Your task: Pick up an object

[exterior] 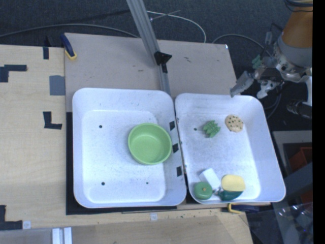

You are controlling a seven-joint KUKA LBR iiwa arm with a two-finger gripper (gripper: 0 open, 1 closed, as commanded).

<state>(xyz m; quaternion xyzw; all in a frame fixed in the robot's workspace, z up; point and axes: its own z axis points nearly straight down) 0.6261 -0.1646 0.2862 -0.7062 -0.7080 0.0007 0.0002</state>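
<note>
My gripper [251, 89] hangs above the far right corner of the right bin [264, 136], its two fingers spread apart and nothing between them: open. In that bin a small leafy green toy [211, 129] lies beside a speckled tan cookie [234, 123], both a short way in front of the gripper. At the bin's near edge a round green fruit [203, 190], a white block [209, 177], a yellow piece [233, 182] and a teal piece [231, 195] are bunched together. The left bin [91, 136] holds a light green bowl [149, 144].
A grey metal pole [144, 24] slants over the bench behind the bins and ends near the seam between them. Cables [193, 24] lie on the dark floor beyond. A wooden bench top [30, 136] extends to the left.
</note>
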